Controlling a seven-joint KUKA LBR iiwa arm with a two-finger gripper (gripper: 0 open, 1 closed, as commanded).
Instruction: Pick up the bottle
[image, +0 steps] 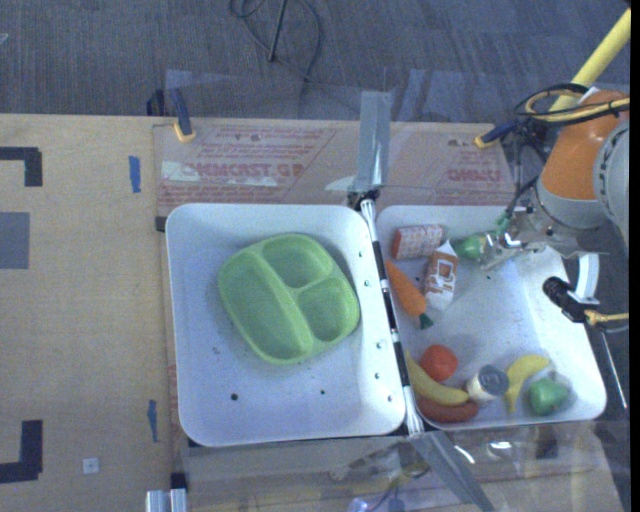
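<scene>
White bins: our left bin (200, 380) holds a green plate (288, 296). Our right bin (520, 320) holds the bottle (488, 381) near its near edge, between bananas. Our claw (505, 240) hangs at the far side; we cannot tell its grip.

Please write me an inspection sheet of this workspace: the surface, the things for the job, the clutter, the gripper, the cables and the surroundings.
Surface: wooden bench bearing the left bin and the right bin, side by side.
Job's things: small bottle lying near the front of the right bin, between two bananas.
Clutter: green divided plate in the left bin; carrot, can, carton, tomato, bananas and green fruit in the right bin.
Gripper: gripper at the right bin's back, beside a green object; finger state unclear.
Cables: black cable on the floor; yellow and black cables on the arm.
Surroundings: grey carpet, cardboard behind the bins.
</scene>
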